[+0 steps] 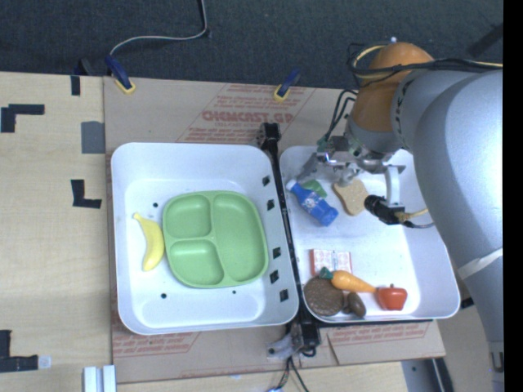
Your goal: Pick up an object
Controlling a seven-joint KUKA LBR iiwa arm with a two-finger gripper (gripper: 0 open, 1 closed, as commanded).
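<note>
Though I cannot tell how the gripper (347, 168) stands, a toast slice (350, 195) lies just below it, a blue packet (315, 203) down-left.

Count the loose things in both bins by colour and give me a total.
Yellow: 1, banana
Green: 1, divided plate
Blue: 1, packet
Tan: 1, bread slice
Orange: 1, carrot
Red: 2, tomato, carton
Brown: 2, cookie, lump
Total: 9
</note>
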